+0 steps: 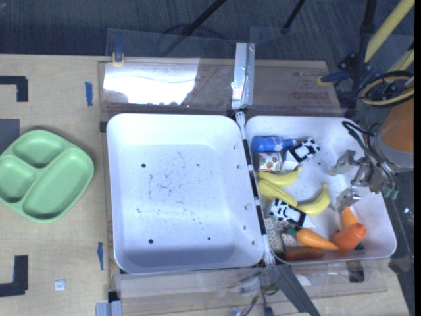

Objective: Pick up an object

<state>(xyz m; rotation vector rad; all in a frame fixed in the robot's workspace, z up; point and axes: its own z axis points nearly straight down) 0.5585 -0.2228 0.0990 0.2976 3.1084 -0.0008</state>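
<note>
The right bin point(375, 206) holds several objects. A blue can point(272, 143) and a black-and-white toy point(303, 151) lie at its back. Yellow bananas point(279, 178) and another banana point(317, 203) lie in the middle. A carrot point(313, 239) and an orange-red piece point(349, 236) rest by the front wall. My gripper point(345, 180) hangs over the right part of this bin, open, with one fingertip point(339, 163) toward the back and the other just above a small orange piece point(346, 216). Nothing is between the fingers.
The left bin point(125, 137) stands beside the right one, sharing a middle wall. A green divided plate point(43, 174) sits on the bench at far left. A clear plastic panel point(171, 78) stands behind the bins. Cables and stands crowd the upper right.
</note>
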